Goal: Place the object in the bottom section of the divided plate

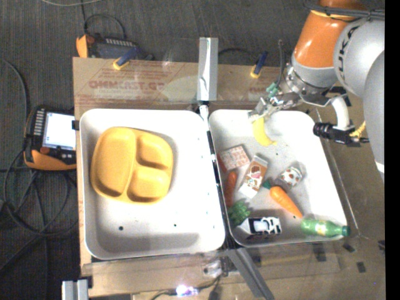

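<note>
Gripper (267, 108) was seen at right bin's (325, 167) top edge, yellow object (262, 130) hanging clamped between fingers; divided plate (132, 164) lay well leftward, in left bin (100, 230).

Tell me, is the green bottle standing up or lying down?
Lying down: the green bottle rests on its side along the right bin floor's near edge.

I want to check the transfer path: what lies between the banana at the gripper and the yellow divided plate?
In the camera view, between the banana and the divided plate run bare white floor of the right bin, the two bins' adjoining rims, then bare floor of the left bin.
</note>
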{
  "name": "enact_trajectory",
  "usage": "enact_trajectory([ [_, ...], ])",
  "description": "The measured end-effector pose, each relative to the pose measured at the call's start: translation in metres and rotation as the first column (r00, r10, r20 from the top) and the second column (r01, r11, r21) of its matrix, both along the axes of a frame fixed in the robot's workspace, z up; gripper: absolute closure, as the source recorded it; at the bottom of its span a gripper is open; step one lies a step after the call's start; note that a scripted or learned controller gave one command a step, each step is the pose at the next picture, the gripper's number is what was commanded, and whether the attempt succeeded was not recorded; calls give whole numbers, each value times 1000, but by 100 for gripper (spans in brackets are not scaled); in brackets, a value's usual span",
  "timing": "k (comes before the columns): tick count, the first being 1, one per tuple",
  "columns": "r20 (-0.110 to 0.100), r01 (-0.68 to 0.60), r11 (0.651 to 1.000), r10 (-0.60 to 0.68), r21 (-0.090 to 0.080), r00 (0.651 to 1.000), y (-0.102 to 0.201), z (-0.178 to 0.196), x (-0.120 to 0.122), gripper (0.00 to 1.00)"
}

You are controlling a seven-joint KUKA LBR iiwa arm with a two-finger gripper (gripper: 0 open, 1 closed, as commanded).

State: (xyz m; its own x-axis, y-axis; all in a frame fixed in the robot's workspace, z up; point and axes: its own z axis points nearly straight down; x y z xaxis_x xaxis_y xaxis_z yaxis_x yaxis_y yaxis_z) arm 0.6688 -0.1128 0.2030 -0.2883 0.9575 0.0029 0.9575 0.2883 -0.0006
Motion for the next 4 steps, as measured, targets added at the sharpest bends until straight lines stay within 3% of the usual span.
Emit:
enact_trajectory([
  [1, -2, 15, 1000, -15, -1, 1000, 96, 10, -27, 100],
  [2, -3, 86, 996, -86, -2, 996, 231, 3, -22, 100],
  [3, -1, 22, 1000, -22, -2, 1000, 313, 11, -72, 100],
  [4, -1, -129, 992, 129, -6, 992, 337, 33, -84, 100],
])
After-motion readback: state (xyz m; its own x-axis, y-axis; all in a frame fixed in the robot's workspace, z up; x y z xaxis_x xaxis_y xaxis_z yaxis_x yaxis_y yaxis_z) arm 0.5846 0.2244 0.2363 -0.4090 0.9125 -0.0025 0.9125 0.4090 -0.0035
